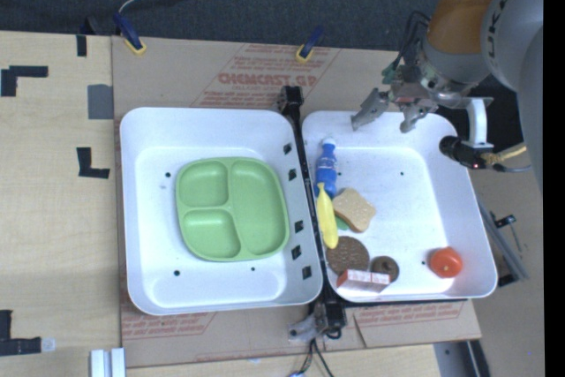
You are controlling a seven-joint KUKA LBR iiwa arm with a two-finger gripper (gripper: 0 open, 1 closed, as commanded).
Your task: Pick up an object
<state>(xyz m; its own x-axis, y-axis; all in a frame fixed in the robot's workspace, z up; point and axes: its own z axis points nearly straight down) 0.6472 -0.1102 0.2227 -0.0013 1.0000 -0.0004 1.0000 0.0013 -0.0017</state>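
At the near edge of the right bin (pixel 459 190), a small red-and-white packet (pixel 364 280) is seen beside a chocolate doughnut (pixel 384 267) and a dark cookie (pixel 348 253), with an orange fruit (pixel 445 262) apart in the corner. Farther back, a banana (pixel 327 221), a slice of bread (pixel 354 209) and a blue bottle (pixel 327 165) are found along the bin's left side. A green divided plate (pixel 232 208) is held by the left bin (pixel 146 146). Above the right bin's far rim, the gripper (pixel 392 116) is held spread apart, with nothing between its fingers.

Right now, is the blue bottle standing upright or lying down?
Lying down: the blue bottle rests lengthwise on the right bin floor, cap toward the far wall.
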